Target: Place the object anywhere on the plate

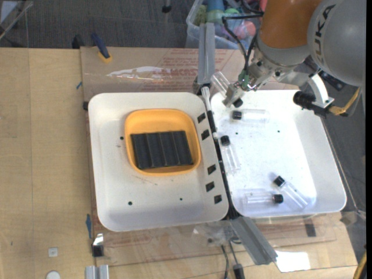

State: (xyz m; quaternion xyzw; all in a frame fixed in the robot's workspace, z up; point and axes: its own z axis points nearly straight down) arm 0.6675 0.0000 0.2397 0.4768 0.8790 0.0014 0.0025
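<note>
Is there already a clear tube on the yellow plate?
No, the yellow plate carries just a dark ridged block, and the clear tubes lie in the right bin.

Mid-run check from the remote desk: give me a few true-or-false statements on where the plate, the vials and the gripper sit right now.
1. The yellow plate sits in the left bin. True.
2. A dark ribbed block lies on the plate. True.
3. The clear vials with black caps lie on the plate. False: they lie in the right bin.
4. The gripper hangs over the left bin's centre. False: it is at the right bin's upper left corner.
5. The two bins stand far apart. False: they sit side by side.
</note>
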